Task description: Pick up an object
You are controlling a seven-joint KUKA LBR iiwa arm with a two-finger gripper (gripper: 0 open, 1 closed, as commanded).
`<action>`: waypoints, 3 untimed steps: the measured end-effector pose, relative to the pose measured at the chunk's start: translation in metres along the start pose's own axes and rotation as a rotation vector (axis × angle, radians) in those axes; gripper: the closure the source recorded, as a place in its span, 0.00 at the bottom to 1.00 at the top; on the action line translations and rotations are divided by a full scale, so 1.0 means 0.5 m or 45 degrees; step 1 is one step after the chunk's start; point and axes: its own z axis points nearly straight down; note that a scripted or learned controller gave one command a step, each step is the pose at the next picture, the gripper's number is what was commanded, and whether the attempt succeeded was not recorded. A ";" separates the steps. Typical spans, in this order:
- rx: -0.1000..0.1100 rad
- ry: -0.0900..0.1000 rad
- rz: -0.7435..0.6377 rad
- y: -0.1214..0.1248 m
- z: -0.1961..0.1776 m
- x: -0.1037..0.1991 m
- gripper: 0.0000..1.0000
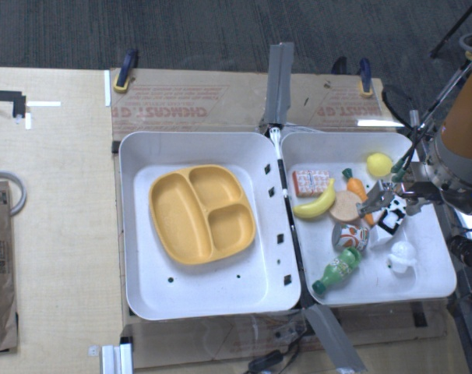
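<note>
The right bin (431,283) holds several small items. A banana (315,202) lies beside a red and white packet (311,181), with a tan round piece (346,206) just right of it. Further right are a carrot (353,184) and a yellow lemon (379,164). Nearer the front lie a can (350,237), a green bottle (336,271) and a white object (401,255). My gripper (381,199) hangs low over the bin's middle right, between the tan piece and a black and white object (391,218).
The left bin (142,287) holds a yellow divided plate (202,213). A grey divider bar (279,84) runs between the bins at the back. Blue clamps (127,67) hold cardboard behind them. The arm (458,142) enters from the right edge.
</note>
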 end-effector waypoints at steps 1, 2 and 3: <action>-0.001 -0.001 0.062 0.152 0.077 0.015 0.00; -0.004 -0.002 -0.197 0.290 0.072 0.130 0.00; 0.000 0.000 0.133 0.163 0.154 -0.013 0.00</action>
